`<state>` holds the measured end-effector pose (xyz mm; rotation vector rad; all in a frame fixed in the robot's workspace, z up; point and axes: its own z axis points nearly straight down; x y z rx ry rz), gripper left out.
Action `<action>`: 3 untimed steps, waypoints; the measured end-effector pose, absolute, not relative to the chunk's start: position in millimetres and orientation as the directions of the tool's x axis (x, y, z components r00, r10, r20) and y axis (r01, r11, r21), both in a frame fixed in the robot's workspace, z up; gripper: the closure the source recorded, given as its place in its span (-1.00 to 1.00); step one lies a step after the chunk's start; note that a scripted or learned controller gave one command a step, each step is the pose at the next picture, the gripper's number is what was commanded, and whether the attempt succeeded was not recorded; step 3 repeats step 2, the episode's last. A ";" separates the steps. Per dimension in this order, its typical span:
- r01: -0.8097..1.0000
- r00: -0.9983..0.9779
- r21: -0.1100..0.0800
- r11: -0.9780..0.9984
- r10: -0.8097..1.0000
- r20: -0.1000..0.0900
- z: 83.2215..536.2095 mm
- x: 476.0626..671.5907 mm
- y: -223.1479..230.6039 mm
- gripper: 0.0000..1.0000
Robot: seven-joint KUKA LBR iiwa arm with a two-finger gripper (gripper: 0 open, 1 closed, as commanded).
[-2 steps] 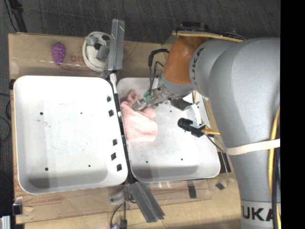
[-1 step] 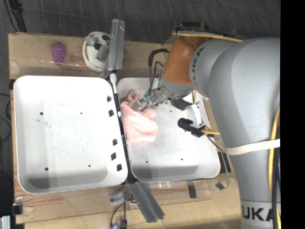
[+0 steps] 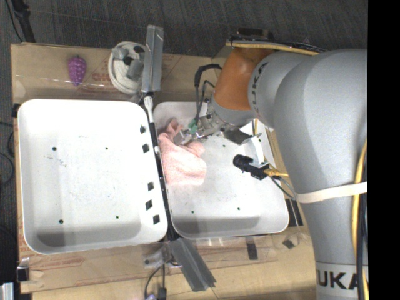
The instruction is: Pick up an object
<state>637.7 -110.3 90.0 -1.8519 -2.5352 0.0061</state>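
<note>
Tool (image 3: 187,132): at the upper edge of the pink cloth (image 3: 182,158); open or closed, cannot tell
Cloth: one, crumpled in the right bin (image 3: 250,214), near its left wall
Grasp advice: pinch a raised fold, lift straight up
Bins: two; left bin (image 3: 81,167)
Purple object (image 3: 77,69): one, on the tabletop (image 3: 94,261)

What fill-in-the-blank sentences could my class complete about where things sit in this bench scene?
1. The pink cloth lies in the ____ bin of the camera view.
2. The purple object rests on the bench, ____ both bins.
3. The end effector is at the cloth's ____ edge in the picture.
4. The arm's band above the wrist is ____.

Missing words: right; outside; upper; orange
</note>
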 end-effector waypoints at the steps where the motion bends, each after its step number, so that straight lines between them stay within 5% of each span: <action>1: 0.952 -0.307 -0.008 0.307 0.952 0.001 97.6 637.7 -110.3 1.00; 2: 0.952 -0.306 -0.008 0.306 0.952 -0.001 97.9 637.7 -110.9 -1.00; 3: 0.952 -0.306 -0.008 0.306 0.952 -0.001 97.9 637.7 -110.9 -1.00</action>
